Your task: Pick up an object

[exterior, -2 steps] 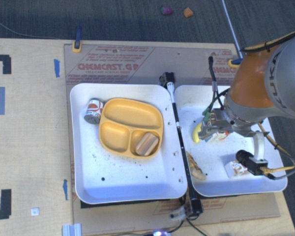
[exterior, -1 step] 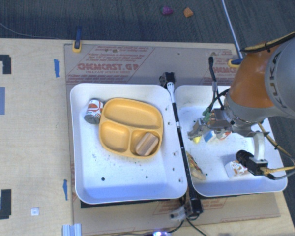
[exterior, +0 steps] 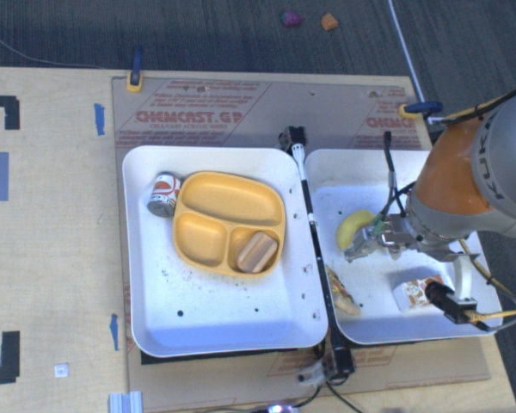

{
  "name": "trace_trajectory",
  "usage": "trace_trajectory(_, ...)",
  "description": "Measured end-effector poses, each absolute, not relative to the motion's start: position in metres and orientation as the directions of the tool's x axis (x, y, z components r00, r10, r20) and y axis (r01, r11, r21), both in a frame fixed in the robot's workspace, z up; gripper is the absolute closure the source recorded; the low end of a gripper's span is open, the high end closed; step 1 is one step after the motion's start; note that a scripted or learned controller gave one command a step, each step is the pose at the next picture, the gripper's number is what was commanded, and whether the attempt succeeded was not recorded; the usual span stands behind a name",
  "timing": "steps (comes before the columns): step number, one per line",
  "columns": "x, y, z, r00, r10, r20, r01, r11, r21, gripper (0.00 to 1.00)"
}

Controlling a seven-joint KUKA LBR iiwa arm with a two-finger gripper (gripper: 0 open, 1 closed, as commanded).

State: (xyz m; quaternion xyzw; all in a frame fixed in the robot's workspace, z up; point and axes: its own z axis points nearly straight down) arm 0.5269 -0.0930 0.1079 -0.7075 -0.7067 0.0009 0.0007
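Gripper (exterior: pixel 359 249) sat w/ fingers apart just beside the banana (exterior: pixel 354 227); soft, light, bruisable, prob best pinched mid-body

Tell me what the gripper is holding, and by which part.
Cannot be told: the gripper sits against the yellow fruit in the right bin, but no grasp is visible.

Two small scraps (exterior: pixel 310 21), purple and orange, on the dark floor
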Motion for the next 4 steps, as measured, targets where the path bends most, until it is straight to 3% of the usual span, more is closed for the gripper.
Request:
trace_trajectory(1, 0.489, -0.092, 0.090, -0.003, 1.000, -0.004, 1.000, 0.003, 0.020, 0.00)
trace_trajectory(2, 0.490, -0.097, 0.101, 0.003, 1.000, -0.015, 1.000, -0.003, 0.028, 1.00)
trace_trajectory(3, 0.480, -0.028, 0.186, -0.002, 1.000, 0.001, 1.000, 0.002, 0.002, 1.00)
trace_trajectory(4, 0.480, -0.028, 0.185, -0.001, 1.000, 0.000, 1.000, 0.001, 0.001, 0.00)
